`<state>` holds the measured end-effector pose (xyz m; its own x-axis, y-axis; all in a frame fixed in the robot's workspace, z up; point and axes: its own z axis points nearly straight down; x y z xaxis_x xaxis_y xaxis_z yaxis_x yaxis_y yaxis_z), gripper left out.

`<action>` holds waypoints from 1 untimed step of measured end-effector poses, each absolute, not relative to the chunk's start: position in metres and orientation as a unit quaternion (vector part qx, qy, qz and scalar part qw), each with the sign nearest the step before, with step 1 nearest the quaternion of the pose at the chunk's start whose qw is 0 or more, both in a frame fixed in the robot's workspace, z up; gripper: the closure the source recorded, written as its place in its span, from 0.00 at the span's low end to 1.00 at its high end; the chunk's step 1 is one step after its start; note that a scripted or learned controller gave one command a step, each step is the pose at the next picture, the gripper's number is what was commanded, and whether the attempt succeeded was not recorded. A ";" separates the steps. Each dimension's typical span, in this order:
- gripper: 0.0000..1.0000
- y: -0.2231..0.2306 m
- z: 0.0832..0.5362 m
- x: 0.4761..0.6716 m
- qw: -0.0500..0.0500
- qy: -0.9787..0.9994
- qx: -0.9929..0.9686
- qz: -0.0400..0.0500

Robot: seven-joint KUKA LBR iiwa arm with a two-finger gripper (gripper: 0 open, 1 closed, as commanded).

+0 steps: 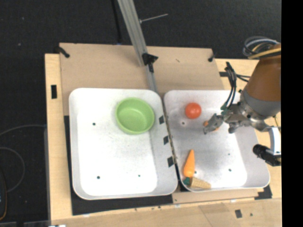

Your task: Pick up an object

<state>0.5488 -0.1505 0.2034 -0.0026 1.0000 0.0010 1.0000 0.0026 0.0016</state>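
The gripper (214,125) hangs over the right bin (246,174); I cannot tell its jaws' state. The toy tomato (192,110) nearby looks light, smooth, round; squeeze its middle.

Both shallow bins, the left bin (85,174) and the right bin (236,174) under the gripper (214,125), look like smooth white plastic, faintly speckled grey. Left of the gripper, the green bowl (135,116) has a soft plastic sheen, and the orange-red ball (192,110) beside the gripper looks smooth and matt. The bench (109,65) is plain matt board, wood-coloured.
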 end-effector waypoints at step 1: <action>0.00 -0.151 0.203 0.549 0.000 0.708 0.707 0.001</action>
<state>0.5489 -0.1506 0.2034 -0.0015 1.0000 0.0010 1.0000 0.0015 0.0021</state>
